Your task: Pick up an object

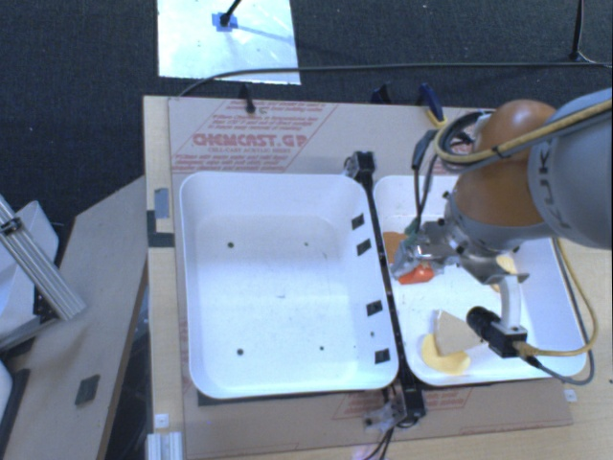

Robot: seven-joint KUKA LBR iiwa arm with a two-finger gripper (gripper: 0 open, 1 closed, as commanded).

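gripper (pixel 419 255) down low in right bin (pixel 565 286), right over red-orange object (pixel 415 275). can't tell if jaws apart or clamped. lift not done yet imo.

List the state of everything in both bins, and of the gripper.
Gripper: low in the right bin, over the red object; finger state hidden.
Red object: lying on the bin floor under the gripper.
Tan wedge: lying flat, overlapping the yellow piece.
Yellow piece: lying by the near wall.
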